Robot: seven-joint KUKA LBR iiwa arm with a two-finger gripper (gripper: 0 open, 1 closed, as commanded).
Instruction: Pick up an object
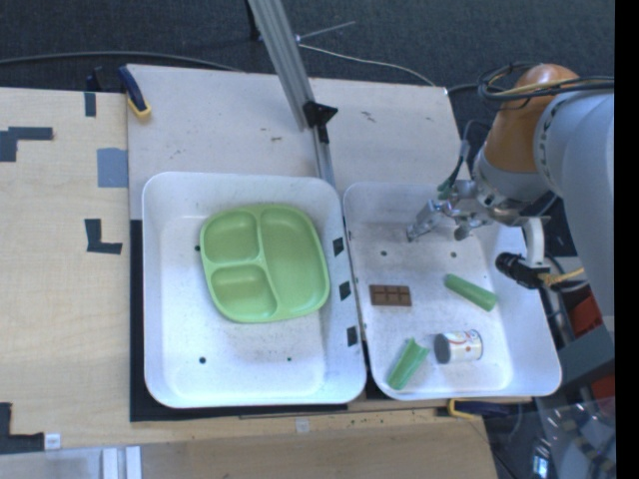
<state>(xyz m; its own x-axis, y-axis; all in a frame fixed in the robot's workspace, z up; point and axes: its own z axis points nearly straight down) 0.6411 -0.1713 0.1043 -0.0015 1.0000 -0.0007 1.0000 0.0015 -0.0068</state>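
claw (pixel 436 220): state unclear, nothing seen between fingers | hovering over right bin (pixel 519 362), upper part | below it: brown block (pixel 390 295), green stick (pixel 470 292) — likely nearest picks

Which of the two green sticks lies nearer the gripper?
The upper green stick, by the right bin's right wall, below the gripper. The other green stick lies near the front edge.

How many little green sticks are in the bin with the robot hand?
2. One green stick lies near the right bin's right side, below the gripper. The other green stick lies near the front edge, left of the small white cup. None looks hidden.
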